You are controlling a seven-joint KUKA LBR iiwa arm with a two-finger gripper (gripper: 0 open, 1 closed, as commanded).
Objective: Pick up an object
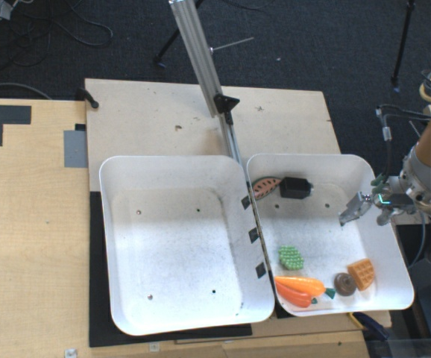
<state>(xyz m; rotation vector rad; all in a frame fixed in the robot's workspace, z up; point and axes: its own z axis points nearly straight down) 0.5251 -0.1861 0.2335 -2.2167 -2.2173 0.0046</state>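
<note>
At the right edge of the right-hand bin, your grey two-finger gripper pokes in over the rim, with the arm's wrist and cabling bunched behind it off the bench side. Its tips point left and down toward the bin floor; nothing sits between them, and you can't tell from this angle how far apart they stand, too small and blurred.

Right-hand shallow white bin holds all the loose items. Nearest the gripper, to its left across bare floor, you've got a small black block near the back wall, and touching or just beside that, a brown-and-orange oval piece against the divider side. Further toward the front: a green bumpy round toy mid-floor, well apart from the gripper. At the front edge, an orange carrot-shaped toy lies on its side, and right of it a small dark brown round piece, then an orange waffle-textured square piece just beside that, near the front right corner. None of these touch the gripper.

Left-hand shallow white bin sits flush beside the right one, floor speckled. Both rest on a pale wooden board, and a silver aluminium rail slants from the top down to the seam between the bins.
</note>
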